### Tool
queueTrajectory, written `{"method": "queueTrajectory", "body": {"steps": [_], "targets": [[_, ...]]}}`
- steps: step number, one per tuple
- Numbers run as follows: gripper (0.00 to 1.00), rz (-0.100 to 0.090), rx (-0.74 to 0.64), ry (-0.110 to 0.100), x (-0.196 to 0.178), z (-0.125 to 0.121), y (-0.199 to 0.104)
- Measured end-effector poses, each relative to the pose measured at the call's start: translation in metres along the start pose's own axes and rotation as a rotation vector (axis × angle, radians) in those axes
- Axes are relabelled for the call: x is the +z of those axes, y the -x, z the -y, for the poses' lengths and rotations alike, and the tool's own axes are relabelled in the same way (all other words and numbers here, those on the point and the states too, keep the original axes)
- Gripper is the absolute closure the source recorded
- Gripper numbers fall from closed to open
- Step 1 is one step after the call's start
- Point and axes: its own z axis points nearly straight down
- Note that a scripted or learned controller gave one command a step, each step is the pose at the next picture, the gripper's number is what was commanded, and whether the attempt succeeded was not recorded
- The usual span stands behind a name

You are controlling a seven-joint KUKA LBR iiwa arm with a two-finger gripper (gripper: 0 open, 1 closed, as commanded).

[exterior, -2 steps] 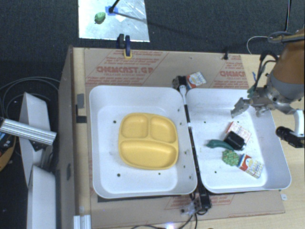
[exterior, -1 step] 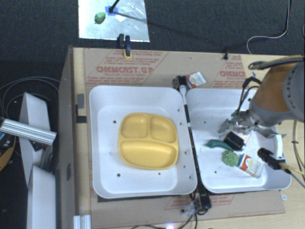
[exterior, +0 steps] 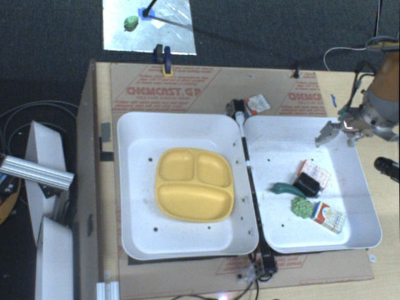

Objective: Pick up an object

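Note:
The right bin (exterior: 350, 167) holds several small items in a cluster: a red-and-white box (exterior: 315, 170), a black block (exterior: 306, 185) touching it, a teal handle-shaped piece (exterior: 286, 189), a green bumpy ball (exterior: 302, 208) and a red, white and blue carton (exterior: 329, 217). My gripper (exterior: 338, 132) hangs over the bin's far right corner, up and to the right of the cluster and apart from every item. Nothing can be seen held in it. The grey arm (exterior: 382, 102) comes in from the right edge.
A yellow divided plate (exterior: 194, 184) lies in the left bin (exterior: 134, 167). A small packet (exterior: 256, 104) sits on the cardboard behind the bins. Further back, a shiny sheet (exterior: 169, 17) carries a green ball (exterior: 130, 22).

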Motion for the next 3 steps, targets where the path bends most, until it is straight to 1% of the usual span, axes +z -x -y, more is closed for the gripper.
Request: {"method": "queueTrajectory", "body": {"steps": [1, 2, 3], "targets": [[0.0, -0.002, 0.001, 0.0, 0.09, 0.069, -0.041], [0.0, -0.001, 0.001, -0.002, 0.008, 0.056, -0.008], [0.0, -0.005, -0.002, -0.008, 0.065, 0.061, -0.049]]}}
